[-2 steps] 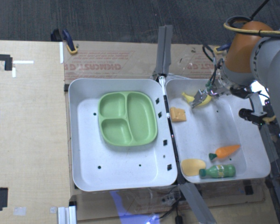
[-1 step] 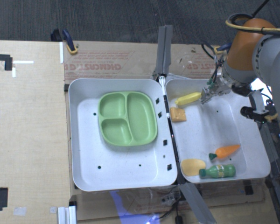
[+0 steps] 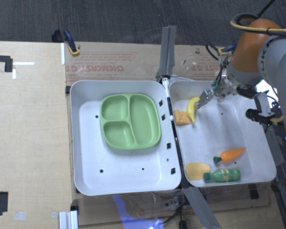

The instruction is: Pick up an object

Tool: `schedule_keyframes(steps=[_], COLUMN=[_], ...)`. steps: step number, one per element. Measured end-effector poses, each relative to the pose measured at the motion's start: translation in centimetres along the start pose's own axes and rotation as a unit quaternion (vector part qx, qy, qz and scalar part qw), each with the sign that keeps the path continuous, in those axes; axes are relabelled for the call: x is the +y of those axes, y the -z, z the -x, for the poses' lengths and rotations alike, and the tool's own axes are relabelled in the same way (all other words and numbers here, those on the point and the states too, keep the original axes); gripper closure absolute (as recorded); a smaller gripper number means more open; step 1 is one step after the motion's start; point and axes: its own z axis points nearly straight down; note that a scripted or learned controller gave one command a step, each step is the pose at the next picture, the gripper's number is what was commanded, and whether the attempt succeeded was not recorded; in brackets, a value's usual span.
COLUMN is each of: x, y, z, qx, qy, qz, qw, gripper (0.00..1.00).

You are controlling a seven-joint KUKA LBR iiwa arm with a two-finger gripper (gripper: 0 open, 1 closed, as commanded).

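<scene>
Banana (image 3: 191, 109) upright lengthwise, claw (image 3: 206, 98) beside tip

Dark grey carpet floor (image 3: 109, 8) runs along the top, behind the gripper (image 3: 207, 97). A pale wooden tabletop (image 3: 28, 137) spreads far to its left, brown cardboard (image 3: 114, 63) between.

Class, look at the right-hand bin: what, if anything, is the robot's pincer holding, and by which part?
It cannot be told. The pincer sits just beside the curved yellow banana in the right white bin, but nothing is visibly between its fingers.
</scene>
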Motion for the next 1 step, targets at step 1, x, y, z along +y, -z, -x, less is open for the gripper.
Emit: schedule_keyframes(steps=[1], x=[-0.62], y=[-0.24], z=[-2.39], qx=[-0.005], qy=[0.051], qz=[0.005], qw=[0.9987], gripper=[0.0])
